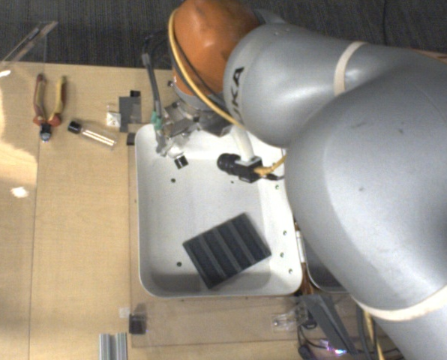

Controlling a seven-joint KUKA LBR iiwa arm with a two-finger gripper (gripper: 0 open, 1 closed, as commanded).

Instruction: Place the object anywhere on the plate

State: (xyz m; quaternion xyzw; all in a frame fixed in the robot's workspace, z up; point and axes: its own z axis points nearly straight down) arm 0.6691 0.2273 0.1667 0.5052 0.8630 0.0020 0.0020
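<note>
A dark grey ribbed plate point(227, 250) lies flat in the left white bin point(150, 223), near its front edge. My gripper point(169, 142) hangs over the bin's far left corner, well away from the plate. A small dark piece point(180, 161) shows just under the gripper, close to the bin floor. Whether it is held or is part of the gripper cannot be told. The big grey arm point(343, 141) with its orange band point(205, 25) covers the right side of the view.
Red-handled pliers point(48, 100), a small tube point(92, 133) and a black block point(130, 108) lie on the wooden bench left of the bin. A black cable connector point(235, 166) hangs over the bin's middle. The right bin point(321, 277) is mostly hidden under the arm.
</note>
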